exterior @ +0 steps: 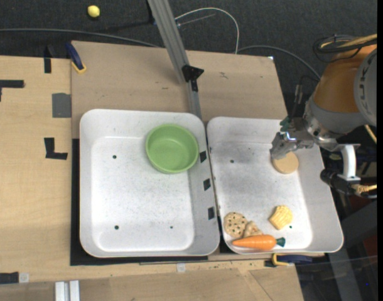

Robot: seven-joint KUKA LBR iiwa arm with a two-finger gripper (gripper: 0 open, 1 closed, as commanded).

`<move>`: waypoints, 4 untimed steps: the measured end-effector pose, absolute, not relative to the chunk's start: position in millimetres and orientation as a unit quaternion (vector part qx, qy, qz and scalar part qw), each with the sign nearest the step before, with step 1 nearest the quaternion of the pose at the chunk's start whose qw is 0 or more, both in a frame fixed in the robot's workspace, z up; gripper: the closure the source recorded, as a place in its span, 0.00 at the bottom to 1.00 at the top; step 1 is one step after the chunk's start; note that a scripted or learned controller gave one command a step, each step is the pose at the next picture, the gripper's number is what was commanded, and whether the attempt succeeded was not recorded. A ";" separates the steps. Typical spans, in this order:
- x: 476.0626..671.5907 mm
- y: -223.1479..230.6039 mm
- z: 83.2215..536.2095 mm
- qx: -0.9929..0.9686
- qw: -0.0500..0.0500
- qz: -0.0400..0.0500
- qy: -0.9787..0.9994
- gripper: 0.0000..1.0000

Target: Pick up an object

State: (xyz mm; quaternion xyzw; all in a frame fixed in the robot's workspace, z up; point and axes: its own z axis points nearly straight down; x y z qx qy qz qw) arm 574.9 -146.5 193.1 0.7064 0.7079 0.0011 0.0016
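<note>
The robot's two-finger gripper (285,148) hangs low over the upper right part of the right bin (254,130), its metal fingers pointing down at a round tan object (285,163), perhaps a biscuit or slice of bread, that lies on the bin floor directly beneath the tips. The fingertips appear to meet the top edge of that tan piece, but from this slanted overhead angle it cannot be told how wide the fingers stand, nor whether they clasp the piece or merely touch it. The grey arm with its orange band (339,86) rises behind the gripper toward the right. Well below the gripper, toward the bin's near edge, a small yellow toy shaped like a corn piece (280,217) sits apart from the tan object; further down and to the left of it lie a brown cracker-like disc (234,222), a second tan piece (252,230) just beside it, and an orange carrot (257,243) with a green end lying flat along the bin's front wall. Far to the gripper's left, in the left bin (103,187), a green bowl (172,147) stands upright near the upper right corner. A grey pole (172,33) slants across the bench behind both bins.
</note>
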 end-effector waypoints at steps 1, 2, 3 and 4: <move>575.2 -144.6 235.7 0.706 0.002 0.001 0.708 1.00; 576.2 -144.4 281.7 0.706 0.002 0.001 0.708 1.00; 565.5 -85.9 279.4 0.705 -0.001 0.000 0.709 1.00; 563.7 -38.7 277.6 0.705 -0.001 0.000 0.709 1.00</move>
